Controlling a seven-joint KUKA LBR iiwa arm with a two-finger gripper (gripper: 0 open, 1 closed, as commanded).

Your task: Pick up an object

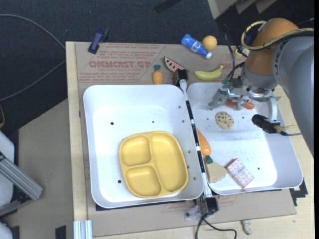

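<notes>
Reaching low into the right white bin, the claw hovers just above the round speckled cookie. Whether it is clenched I cannot tell. Next, descend squarely over the cookie.

Robotics lab, not home. Grey arm with orange band over counter. Two white bins side by side on board. Toy food scattered: banana, cookie. Loose cable across dark carpet.
</notes>
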